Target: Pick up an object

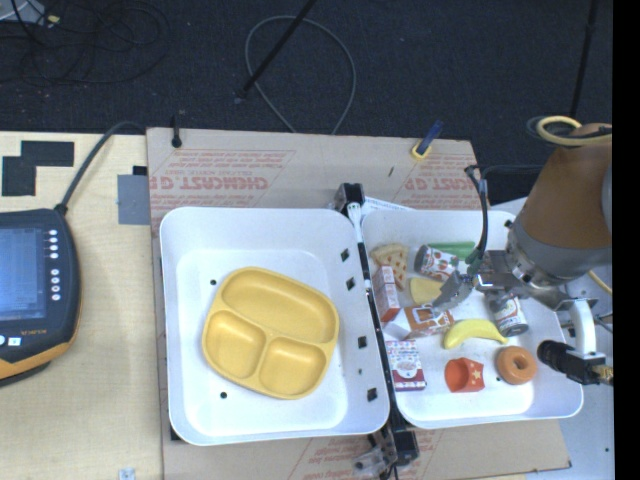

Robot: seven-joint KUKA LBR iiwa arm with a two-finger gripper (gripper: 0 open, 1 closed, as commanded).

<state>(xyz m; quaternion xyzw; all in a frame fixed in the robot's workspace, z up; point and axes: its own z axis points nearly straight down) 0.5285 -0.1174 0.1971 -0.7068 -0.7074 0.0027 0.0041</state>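
Bins are set side by side on the tabletop [100, 388], over a cardboard sheet [300, 168] printed with red lettering. The left bin [190, 268] carries a yellow divided tray [270, 331], tilted slightly, with three compartments. The right bin [545, 403] is crowded with small items. A banana [473, 334] lies near the middle, with a doughnut [517, 364] just beside it to the lower right and a red cup-like piece [464, 374] just below it. A small can [511, 316] is seen just above the banana's right end. Another can [436, 261] lies on its side near the bin's upper part, with a green item [455, 249] behind it. A cracker-like wedge [391, 262] and a yellow cheese-like piece [424, 290] lie to the left of that, and flat red-and-white packets are seen along the divider: one packet [386, 293] upright near the wall, one [429, 320] in the middle, one [405, 363] lower down.

The arm [570, 203] reaches in from the right, and the claw [455, 290] is lowered among the items, near the cheese-like piece and the lying can. Whether it is released or clenched cannot be told; nothing is clearly seen between its parts.

A handheld pendant [30, 288] with a screen rests at the far left, and black cables [300, 58] run across the dark floor behind.
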